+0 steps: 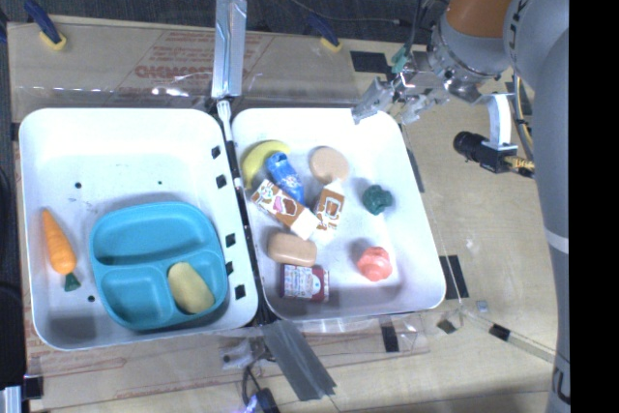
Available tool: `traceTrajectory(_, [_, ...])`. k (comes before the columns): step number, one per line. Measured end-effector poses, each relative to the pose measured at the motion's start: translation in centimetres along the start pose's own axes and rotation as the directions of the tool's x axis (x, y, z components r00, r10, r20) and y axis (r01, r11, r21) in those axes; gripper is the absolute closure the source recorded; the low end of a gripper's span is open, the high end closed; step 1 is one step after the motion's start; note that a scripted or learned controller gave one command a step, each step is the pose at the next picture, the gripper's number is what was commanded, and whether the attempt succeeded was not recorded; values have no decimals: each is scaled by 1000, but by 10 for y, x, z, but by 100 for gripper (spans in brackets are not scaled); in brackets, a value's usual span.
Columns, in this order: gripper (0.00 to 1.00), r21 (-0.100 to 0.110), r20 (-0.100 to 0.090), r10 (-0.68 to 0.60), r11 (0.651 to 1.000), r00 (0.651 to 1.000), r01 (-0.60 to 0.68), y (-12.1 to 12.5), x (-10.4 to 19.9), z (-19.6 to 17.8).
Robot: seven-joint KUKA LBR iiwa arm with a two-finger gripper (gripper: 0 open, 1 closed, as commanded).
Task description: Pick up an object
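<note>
Tool [387,102] over right bin's [411,208] far right corner, fingers slightly spread, gripping nothing. Items in that bin: blue bottle [283,177] long axis running near-to-far, tilted left; carton [330,208] roughly near-to-far; red can [305,282] lying crosswise.

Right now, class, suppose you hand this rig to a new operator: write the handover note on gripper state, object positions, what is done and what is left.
Gripper: above the right bin's far right corner, holding nothing I can see.
Right bin: yellow banana, blue bottle, two small cartons, green item, pink item, tan pieces, small can.
Left bin: carrot, blue tray with a yellowish potato.
Done: nothing picked.
Left: descend, grasp one object, lift.
</note>
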State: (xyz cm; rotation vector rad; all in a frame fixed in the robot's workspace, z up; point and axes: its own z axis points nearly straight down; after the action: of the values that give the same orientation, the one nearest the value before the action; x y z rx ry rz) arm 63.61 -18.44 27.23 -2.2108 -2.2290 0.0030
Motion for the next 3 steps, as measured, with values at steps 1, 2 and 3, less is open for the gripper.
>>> traceTrajectory(1, [0,9,-2,112,994,994,-112,-82,20,120])
traceTrajectory(2, [0,3,-3,314,949,949,-314,-45,12,173])
traceTrajectory(3, [0,-2,-2,354,935,935,-354,-54,42,133])
